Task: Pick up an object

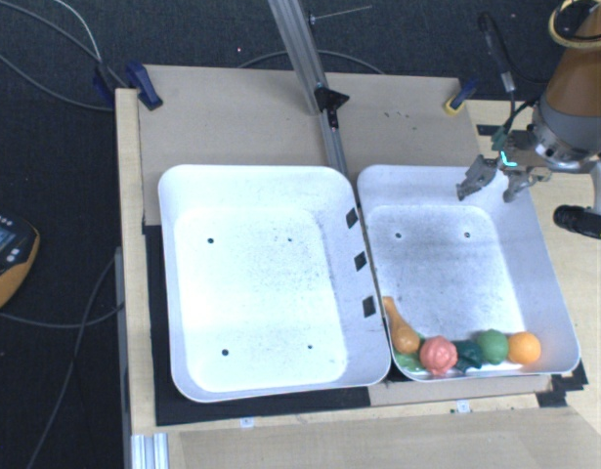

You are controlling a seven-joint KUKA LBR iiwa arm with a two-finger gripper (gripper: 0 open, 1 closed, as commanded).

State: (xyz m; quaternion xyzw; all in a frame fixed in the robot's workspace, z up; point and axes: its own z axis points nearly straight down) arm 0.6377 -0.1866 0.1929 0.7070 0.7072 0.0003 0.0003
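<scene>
Above the far right corner of the right-hand shallow white plastic bin (pixel 535 262), the grey two-finger claw (pixel 493 181) hangs with its jaws spread wide and nothing between them. Directly under it lies only bare, speckled bin floor.

Well away from the claw, along the bin's near wall, the candidate objects sit bunched in a row: an orange carrot-shaped toy (pixel 400 326) leaning along the left wall, a pink round ball (pixel 438 354) beside it, a dark green piece (pixel 470 354) whose shape is hard to read, a green round ball (pixel 493 344), and an orange round ball (pixel 524 347) at the row's far end. They look to be touching or nearly so.

Further off to the claw's left, the second white bin (pixel 183 262) rests on the same pale wooden tabletop (pixel 241 115).

Judged from this, the pick has not begun: nothing is grasped or lifted. What remains is to travel across the bin to the row, descend, close on one piece and raise it; the crowding against the wall may make that awkward.
</scene>
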